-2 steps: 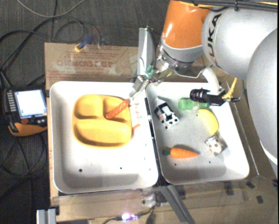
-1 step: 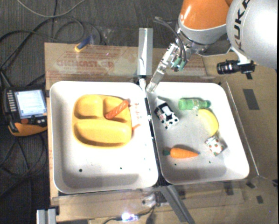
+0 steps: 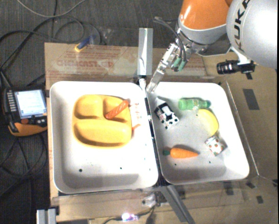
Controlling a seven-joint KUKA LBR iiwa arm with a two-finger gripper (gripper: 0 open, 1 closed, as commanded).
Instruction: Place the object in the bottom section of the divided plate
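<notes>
The camera view looks down on two white bins on the worktop. In the left bin sits a yellow divided plate. It has two small parts on the far side and one big part on the near side. A small orange-red stick lies slanted in the far right part of the plate. Its low end rests on or by the ridge between the parts. It is likely the thing to be moved, but that is a guess. It is not in the big near part, which has nothing in it.

The gripper hangs over the far edge where the two bins meet, apart from the stick. Nothing is seen in it. It is too thin and slanted here to tell if it is open or shut.

In the right bin lie a carrot, a green bottle, a yellow banana, a spotted cube and a black and white block.

So the job looks not done. The stick must yet be picked up and set down in the near part.
</notes>
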